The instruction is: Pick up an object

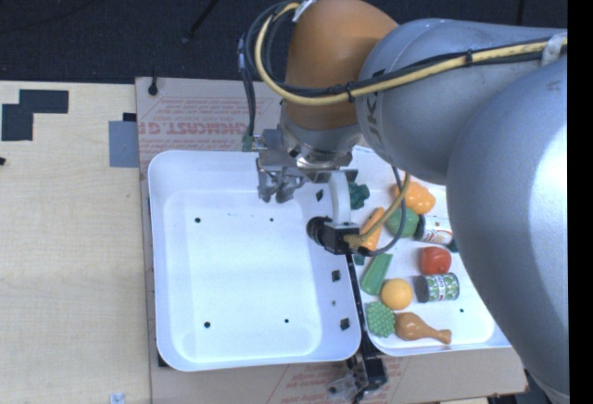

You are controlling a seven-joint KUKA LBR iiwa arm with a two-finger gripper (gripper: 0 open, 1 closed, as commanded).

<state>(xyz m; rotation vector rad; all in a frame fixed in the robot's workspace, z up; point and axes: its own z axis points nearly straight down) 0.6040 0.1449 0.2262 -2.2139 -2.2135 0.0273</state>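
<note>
plainly, the work looks to be at the seeking step, with no object lifted yet. the grey arm (pixel 463 115) fills the right of the frame and bends down toward the centre, above the bench (pixel 65 254). the left bin (pixel 176 300), in the lower middle, has a bare floor. the right bin (pixel 482 323), at the lower right, carries the candidate objects, partly under the arm. the pincer (pixel 278 189) hangs just above centre, over the left bin's upper right corner and near the wall between the bins; whether it is wide or narrow i cannot tell from this slant. the next move likely calls for a shift toward the right of the frame, then a descent over one piece lying apart. the drumstick (pixel 419 328), near the lower rim, seems the freest. the green cucumber (pixel 376 272) lies close to the dividing wall, which could block a clean closing. the lemon (pixel 397 293), the tomato (pixel 434 259) and the small can (pixel 439 286) crowd close together, so neighbours may be nudged.
</note>
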